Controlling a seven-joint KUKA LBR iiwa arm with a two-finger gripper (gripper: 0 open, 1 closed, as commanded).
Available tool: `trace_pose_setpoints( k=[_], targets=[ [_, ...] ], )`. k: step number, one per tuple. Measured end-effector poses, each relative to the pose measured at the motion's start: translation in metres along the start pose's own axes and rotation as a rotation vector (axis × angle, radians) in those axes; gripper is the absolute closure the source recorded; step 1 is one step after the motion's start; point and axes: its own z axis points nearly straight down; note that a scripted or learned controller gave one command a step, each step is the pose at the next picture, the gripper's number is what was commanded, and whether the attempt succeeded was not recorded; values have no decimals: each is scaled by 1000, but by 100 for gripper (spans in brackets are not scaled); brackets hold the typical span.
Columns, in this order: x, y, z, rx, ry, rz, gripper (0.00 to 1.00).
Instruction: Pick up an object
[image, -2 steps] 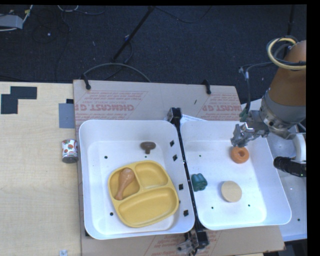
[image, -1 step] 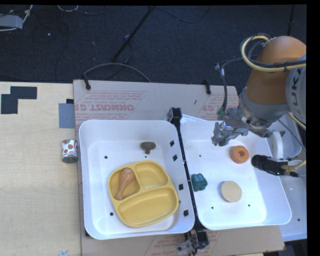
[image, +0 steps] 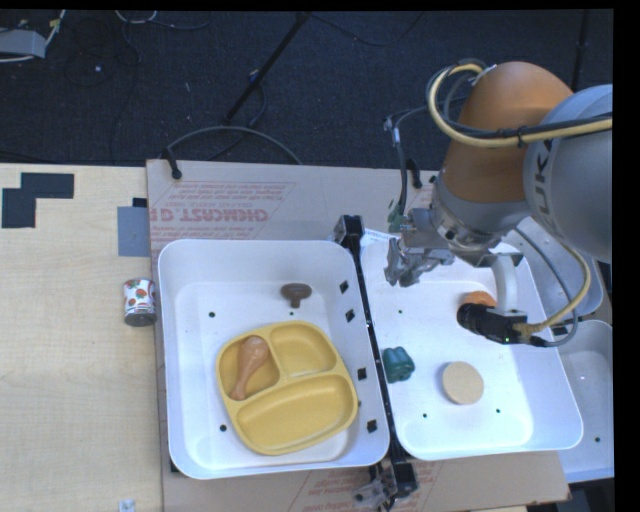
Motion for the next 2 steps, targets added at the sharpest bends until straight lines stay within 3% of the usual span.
trace_pose_setpoints(
  k=[2],
  targets=[
    [101,11,16,1,-1,1,100]
  ],
)
